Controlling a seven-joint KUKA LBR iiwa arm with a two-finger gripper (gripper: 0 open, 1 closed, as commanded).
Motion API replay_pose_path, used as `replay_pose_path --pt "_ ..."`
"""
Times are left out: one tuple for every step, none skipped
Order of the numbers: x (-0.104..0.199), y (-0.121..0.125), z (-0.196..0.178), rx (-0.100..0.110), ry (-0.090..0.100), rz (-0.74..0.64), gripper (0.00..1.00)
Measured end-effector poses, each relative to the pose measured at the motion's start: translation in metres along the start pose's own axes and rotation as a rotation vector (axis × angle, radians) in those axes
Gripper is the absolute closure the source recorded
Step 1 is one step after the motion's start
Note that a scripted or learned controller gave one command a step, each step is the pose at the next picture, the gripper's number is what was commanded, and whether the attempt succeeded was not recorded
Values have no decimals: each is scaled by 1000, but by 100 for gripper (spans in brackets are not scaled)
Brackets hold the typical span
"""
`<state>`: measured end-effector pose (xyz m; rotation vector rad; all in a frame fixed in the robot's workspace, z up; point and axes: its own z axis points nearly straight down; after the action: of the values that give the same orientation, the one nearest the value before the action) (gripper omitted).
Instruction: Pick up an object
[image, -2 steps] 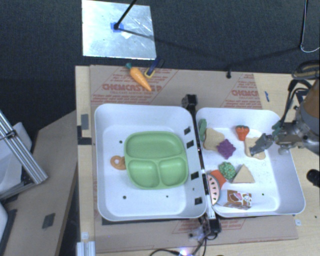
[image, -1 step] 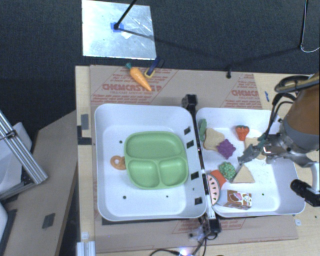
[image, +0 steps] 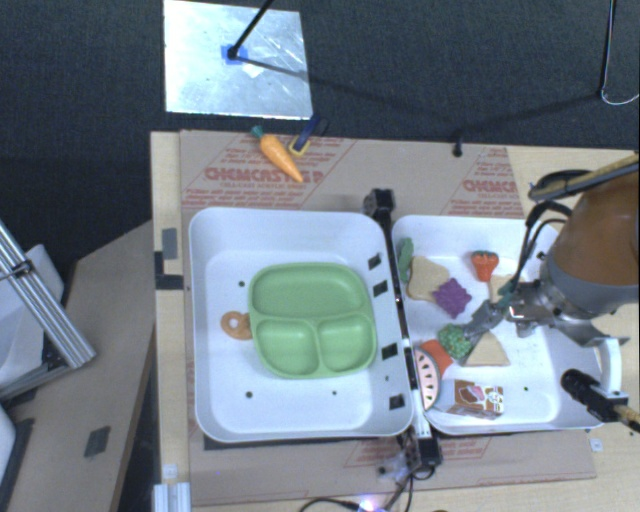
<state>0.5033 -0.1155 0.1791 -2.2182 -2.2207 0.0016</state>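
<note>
My gripper (image: 484, 316) reaches in from the right, low over the middle of the right bin (image: 530, 415). Its tip sits right beside a green broccoli-like piece (image: 457, 342), and whether it touches that piece is unclear. A tan triangular wedge (image: 489, 351) lies just under the gripper. Close by are a purple lump (image: 453, 297) on a slice of toast (image: 427, 277), a red-orange fruit piece (image: 485, 264), a watermelon slice (image: 431, 366), a brown packet (image: 478, 397) and a green pod (image: 405, 262) by the left wall.
The left bin (image: 215, 395) holds a green divided plate (image: 310, 318) and a small brown ring (image: 236, 325). Behind the bins, a toy carrot (image: 280, 157) and a blue-yellow item (image: 306, 136) lie on the cardboard. A silver sheet (image: 236, 60) lies further back.
</note>
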Motion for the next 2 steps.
replay_pose_path --pt "-7 -1 59 1 0 1 0" --pt "-12 3 89 -14 -9 5 0"
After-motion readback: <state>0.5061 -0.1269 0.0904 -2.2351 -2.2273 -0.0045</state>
